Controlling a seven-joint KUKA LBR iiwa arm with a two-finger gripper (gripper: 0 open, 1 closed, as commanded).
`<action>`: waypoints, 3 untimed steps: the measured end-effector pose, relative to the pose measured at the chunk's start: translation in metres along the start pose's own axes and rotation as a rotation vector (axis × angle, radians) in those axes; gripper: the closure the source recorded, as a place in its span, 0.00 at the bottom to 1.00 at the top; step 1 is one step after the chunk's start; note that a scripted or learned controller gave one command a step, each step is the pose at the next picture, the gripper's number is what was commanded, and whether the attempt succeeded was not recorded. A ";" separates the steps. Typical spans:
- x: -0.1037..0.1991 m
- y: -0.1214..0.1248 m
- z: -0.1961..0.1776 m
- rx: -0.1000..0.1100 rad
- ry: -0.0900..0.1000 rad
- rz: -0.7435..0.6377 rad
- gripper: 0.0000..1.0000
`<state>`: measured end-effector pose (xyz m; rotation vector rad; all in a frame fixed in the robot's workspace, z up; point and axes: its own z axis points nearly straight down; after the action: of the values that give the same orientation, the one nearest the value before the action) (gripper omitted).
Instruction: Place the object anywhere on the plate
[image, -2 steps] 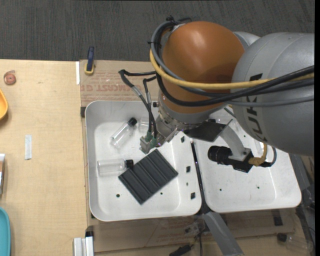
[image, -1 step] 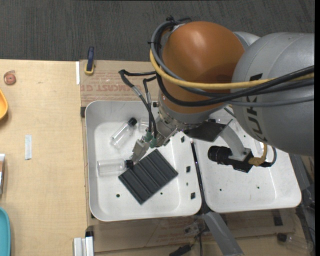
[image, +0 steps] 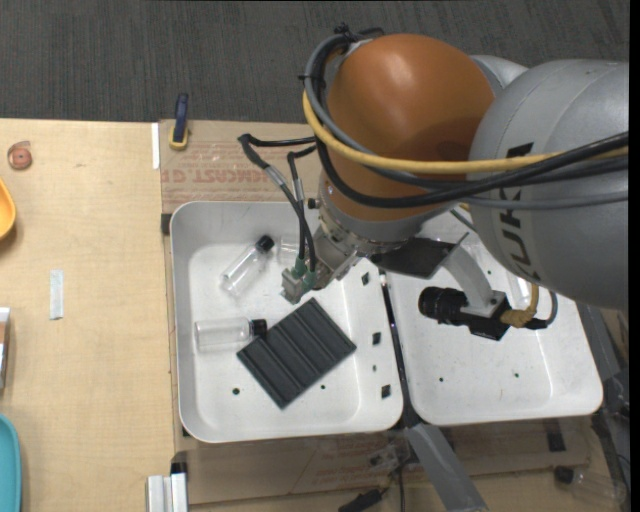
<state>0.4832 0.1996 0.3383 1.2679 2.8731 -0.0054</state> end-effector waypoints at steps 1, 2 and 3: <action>-0.013 0.039 0.031 -0.002 0.002 -0.355 1.00; -0.033 -0.026 0.011 -0.002 0.001 -0.518 1.00; -0.083 -0.004 0.049 -0.003 0.001 -0.618 1.00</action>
<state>0.5362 0.1349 0.2900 0.3345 3.1236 -0.0006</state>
